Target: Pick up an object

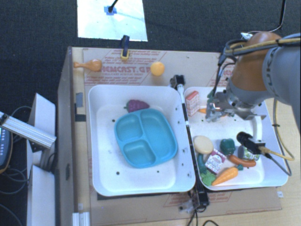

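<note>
Right bin [277,173]: the gripper [212,113] is seen lowered over its upper part; whether its jaws are spread or pressed together cannot be told. A small carton [192,102] is stood at the bin's upper left, beside the gripper. A carrot [225,175] is laid at its lower edge.

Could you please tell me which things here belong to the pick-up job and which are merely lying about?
Job:
gripper
right bin
carton
carrot
green toy

Lying about:
blue tray
purple toy
orange ball
left bin
</note>
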You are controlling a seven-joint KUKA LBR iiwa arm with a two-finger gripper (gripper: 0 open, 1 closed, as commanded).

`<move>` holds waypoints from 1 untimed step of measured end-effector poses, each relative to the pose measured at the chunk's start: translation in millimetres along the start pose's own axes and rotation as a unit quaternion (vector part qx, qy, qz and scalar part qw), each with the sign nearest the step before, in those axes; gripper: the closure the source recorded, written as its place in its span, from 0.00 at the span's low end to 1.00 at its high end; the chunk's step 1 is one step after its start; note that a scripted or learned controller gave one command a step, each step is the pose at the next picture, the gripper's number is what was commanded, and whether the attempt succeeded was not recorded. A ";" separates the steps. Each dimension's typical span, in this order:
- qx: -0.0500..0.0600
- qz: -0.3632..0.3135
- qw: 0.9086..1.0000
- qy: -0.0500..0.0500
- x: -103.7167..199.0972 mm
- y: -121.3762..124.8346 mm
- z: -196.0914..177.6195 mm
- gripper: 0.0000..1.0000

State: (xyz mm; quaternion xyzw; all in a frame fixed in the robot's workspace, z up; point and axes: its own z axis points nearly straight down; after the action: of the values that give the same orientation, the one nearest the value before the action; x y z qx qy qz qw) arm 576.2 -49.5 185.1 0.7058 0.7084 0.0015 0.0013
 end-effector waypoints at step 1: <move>0.001 0.000 1.000 0.000 -0.5 -0.5 0.6 0.00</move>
State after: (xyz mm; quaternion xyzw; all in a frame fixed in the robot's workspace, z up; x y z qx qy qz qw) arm 575.7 -50.0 184.6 0.7060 0.7082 0.0007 0.0007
